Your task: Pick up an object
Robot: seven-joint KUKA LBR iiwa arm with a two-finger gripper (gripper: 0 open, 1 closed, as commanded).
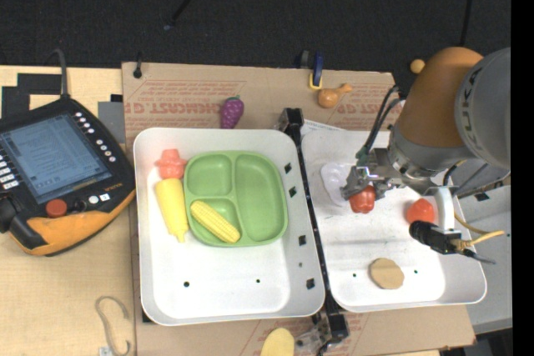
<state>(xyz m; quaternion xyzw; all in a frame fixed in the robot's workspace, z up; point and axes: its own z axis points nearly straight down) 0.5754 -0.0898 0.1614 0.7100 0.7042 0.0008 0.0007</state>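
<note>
- Camera view: gripper [364, 189] low in the right bin [467, 283], a red tomato [363, 201] right at its tips; fingers closed on it or not, I cannot tell.
- Risk: round tomato, could squirt free or roll if the pinch is off-centre.
- Count, right bin: one tomato, one tan disc [386, 273], one orange-red piece [421, 210].
- Left bin [217, 296]: one green tray [236, 198], two corn cobs, one pink piece [169, 164].

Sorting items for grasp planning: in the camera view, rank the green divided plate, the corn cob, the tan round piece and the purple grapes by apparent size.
1. green divided plate
2. corn cob
3. tan round piece and purple grapes look alike; the grapes lie farther back, so unranked.
</note>
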